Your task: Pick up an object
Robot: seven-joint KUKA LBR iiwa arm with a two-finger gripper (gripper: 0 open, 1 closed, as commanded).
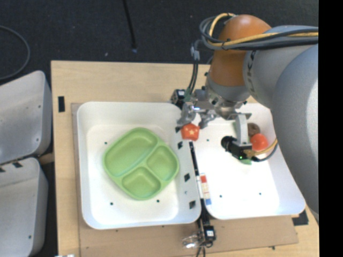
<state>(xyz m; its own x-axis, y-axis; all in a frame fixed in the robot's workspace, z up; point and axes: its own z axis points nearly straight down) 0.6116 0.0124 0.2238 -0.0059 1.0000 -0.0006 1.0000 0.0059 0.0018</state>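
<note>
My pincer (191, 125) hangs over the seam where the two white bins meet, toward their far edges, and it is clenched on a small red fruit (189, 133) — the piece sits between my fingertips, above the rims rather than on either floor. My grey arm with its orange band comes in over the right bin (257, 208) and hides that bin's far right corner. In the far half of the right bin lies an orange-red ball (260, 141), and a small brown piece (252, 128) is just beside it on the far side; I cannot tell whether the two touch. The left bin (91, 197) carries a green divided plate (140, 163) with three compartments, flat on the floor near the middle and turned at a slant to the bin's edges. A thin dark strip (194, 165) with a red-and-white tag runs along the seam between the bins — from just under the fruit toward the near edge of the wooden bench (64, 82).
</note>
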